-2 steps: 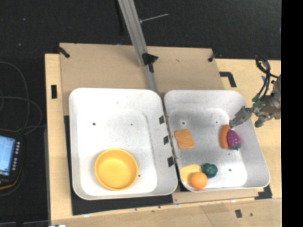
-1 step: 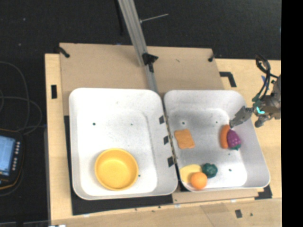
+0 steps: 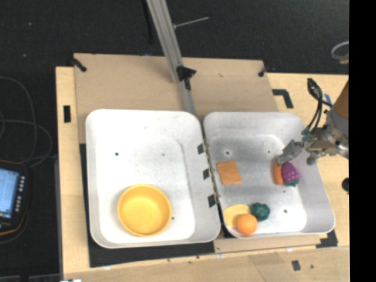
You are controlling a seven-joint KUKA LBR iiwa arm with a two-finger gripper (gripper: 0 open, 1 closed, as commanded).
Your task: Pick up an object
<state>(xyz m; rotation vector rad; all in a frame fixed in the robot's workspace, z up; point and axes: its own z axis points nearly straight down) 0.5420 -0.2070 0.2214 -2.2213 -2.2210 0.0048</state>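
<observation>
**Camera view: approach step, gripper above the right bin, nothing held**

The gripper (image 3: pixel 301 151) hangs over the right bin (image 3: pixel 314 216), near that bin's right wall; its fingers stand spread wide with nothing between them; a purple object (image 3: pixel 289 173) with an orange piece (image 3: pixel 277 174) touching its left side lies on the bin floor just below the gripper; this pair is judged the likely target. Toward the bin's left wall lies an orange block (image 3: pixel 228 173); at the bin's lower edge sit an orange ball (image 3: pixel 247 224), a yellow piece (image 3: pixel 234 211) and a dark green object (image 3: pixel 260 210), close together. Left of the right bin, the left bin (image 3: pixel 106 134) holds a yellow bowl (image 3: pixel 144 210). The step in hand is judged the pre-grasp approach; the next move calls for centring over the purple object, descending, then closing the fingers.
</observation>
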